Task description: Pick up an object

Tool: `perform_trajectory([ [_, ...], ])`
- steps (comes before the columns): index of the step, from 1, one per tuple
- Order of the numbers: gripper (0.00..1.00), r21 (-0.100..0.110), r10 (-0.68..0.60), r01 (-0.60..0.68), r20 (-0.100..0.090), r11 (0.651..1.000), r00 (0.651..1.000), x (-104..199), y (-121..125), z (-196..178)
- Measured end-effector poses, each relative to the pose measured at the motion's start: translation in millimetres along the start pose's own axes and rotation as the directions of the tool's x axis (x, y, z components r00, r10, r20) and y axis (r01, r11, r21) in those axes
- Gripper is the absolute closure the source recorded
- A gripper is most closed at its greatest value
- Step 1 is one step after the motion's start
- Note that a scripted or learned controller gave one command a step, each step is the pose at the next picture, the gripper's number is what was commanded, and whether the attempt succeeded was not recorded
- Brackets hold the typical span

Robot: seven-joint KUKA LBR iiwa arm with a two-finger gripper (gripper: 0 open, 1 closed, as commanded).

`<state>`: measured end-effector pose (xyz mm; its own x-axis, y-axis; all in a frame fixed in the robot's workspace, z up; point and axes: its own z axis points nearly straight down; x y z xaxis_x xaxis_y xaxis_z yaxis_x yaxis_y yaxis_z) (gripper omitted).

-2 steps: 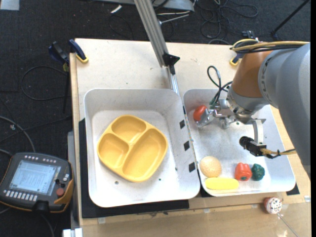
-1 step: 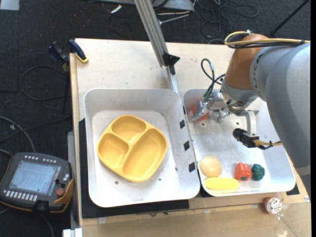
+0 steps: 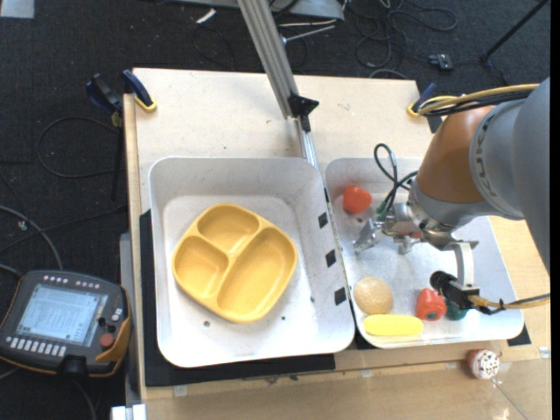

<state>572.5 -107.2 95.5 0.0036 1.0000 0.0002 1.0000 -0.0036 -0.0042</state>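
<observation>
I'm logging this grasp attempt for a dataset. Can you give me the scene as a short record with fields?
left bin: holds a yellow divided plate
right bin: orange ball, tan ball, yellow block, red-orange toy
gripper: over the right bin, between the orange ball and the tan ball
held item: none seen
outside bins: small round object on the bench, near corner

Bright, even overhead light; soft shadows; sharp focus; mild white glare.

Camera: you have one, fixed above the bench (image 3: 219,112).
Facing: you look down at a slant.
Coverage: both white bins (image 3: 166,234), surrounding floor.
Arm (image 3: 490,156): enters from your right.
</observation>
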Motion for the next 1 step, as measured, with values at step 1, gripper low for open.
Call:
perform_trajectory([
  [1, 0.0, -0.006, 0.0, 0.0, 0.003, 1.0, 1.0, -33.9, 6.4, -11.2],
])
